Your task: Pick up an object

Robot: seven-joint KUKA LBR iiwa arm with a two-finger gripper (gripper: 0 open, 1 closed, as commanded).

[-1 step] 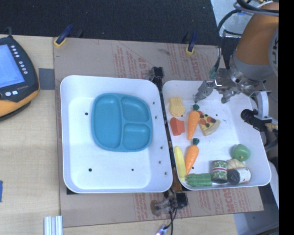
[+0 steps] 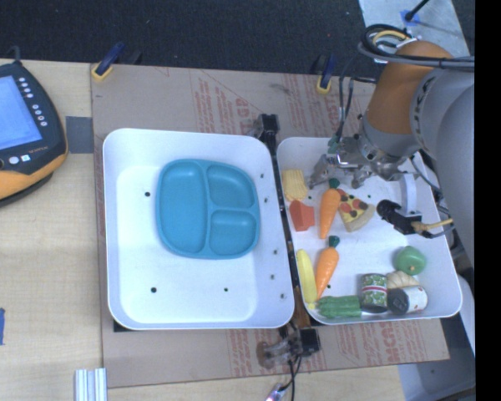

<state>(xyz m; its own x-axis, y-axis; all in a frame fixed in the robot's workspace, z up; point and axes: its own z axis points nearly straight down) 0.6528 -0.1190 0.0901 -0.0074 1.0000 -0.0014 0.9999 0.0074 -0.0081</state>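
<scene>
Camera view: metal pincer [image 2: 341, 167] low in right bin [image 2: 434, 307], over tapered orange carrot [image 2: 327, 211] and pizza wedge [image 2: 355, 210]; its spread cannot be made out. Left bin [image 2: 125, 224] holds glossy blue divided plate [image 2: 207, 208].

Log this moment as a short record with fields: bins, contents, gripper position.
left bin: holds a blue divided plate
right bin: toy food, including two carrots, a pizza slice, a corn cob, a green apple, a banana
gripper: low over the right bin's far end, near the upper carrot's top
fingers: state unclear
bench left: teach pendant
</scene>
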